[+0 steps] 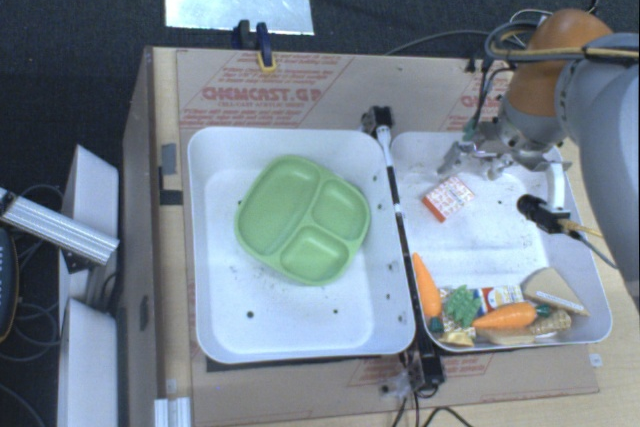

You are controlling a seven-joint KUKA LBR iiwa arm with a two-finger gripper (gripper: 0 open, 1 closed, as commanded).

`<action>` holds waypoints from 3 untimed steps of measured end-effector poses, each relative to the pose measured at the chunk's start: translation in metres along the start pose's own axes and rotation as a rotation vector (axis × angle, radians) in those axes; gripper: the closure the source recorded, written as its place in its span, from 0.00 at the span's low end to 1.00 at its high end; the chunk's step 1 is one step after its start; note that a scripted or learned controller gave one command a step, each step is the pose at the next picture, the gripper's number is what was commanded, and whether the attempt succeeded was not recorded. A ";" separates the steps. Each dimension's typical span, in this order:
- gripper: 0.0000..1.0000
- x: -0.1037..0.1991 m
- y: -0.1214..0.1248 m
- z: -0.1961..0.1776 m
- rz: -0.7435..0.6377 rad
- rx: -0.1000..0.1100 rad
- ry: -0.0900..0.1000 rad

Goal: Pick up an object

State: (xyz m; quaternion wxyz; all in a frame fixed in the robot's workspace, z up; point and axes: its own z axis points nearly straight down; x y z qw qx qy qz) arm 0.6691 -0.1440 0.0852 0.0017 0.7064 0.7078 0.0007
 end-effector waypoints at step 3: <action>1.00 0.063 -0.096 -0.128 -0.002 -0.001 0.000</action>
